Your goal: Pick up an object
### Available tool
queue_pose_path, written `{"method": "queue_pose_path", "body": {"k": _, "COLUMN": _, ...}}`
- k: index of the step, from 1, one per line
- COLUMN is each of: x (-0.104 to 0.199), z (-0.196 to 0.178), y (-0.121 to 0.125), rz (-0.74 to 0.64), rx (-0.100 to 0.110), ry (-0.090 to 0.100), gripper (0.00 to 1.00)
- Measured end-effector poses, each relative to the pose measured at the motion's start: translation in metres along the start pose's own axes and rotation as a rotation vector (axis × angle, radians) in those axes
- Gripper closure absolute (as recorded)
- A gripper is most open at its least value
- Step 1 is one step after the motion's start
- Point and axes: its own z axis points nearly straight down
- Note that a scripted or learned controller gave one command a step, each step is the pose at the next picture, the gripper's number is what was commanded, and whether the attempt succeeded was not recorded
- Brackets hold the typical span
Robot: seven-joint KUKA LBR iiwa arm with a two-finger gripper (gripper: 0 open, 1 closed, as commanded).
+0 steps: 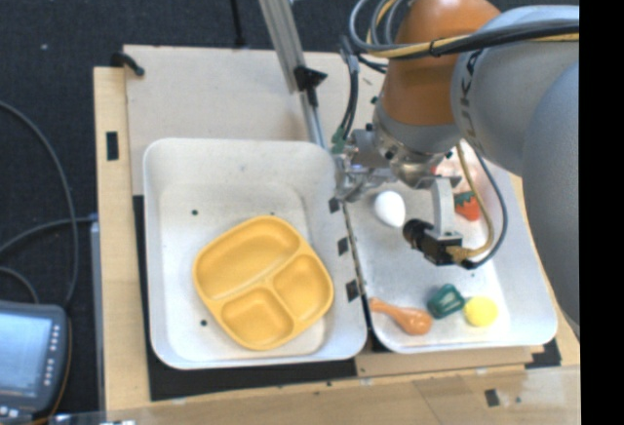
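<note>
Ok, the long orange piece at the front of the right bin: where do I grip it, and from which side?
Probably the thin stem of the orange piece, beside its bulbous end. It lies flat, slanting along the right bin's front wall, so come straight down and close across the stem. The green block crowds the bulb end.

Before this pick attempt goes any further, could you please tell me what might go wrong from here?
The gripper hangs right by the inner wall of the right bin, so a descent could strike the rim. The white egg-shaped object beside it looks round and may roll away if nudged. The green block, yellow ball and orange spoon lie close together, so a grab there could knock neighbours.
</note>
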Motion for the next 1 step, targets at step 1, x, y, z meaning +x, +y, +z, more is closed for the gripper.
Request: {"method": "queue_pose_path", "body": {"k": 1, "x": 0.0511, "z": 0.0118, "y": -0.0010, "rz": 0.001, "rx": 0.003, "ry": -0.001, "gripper": 1.00}}
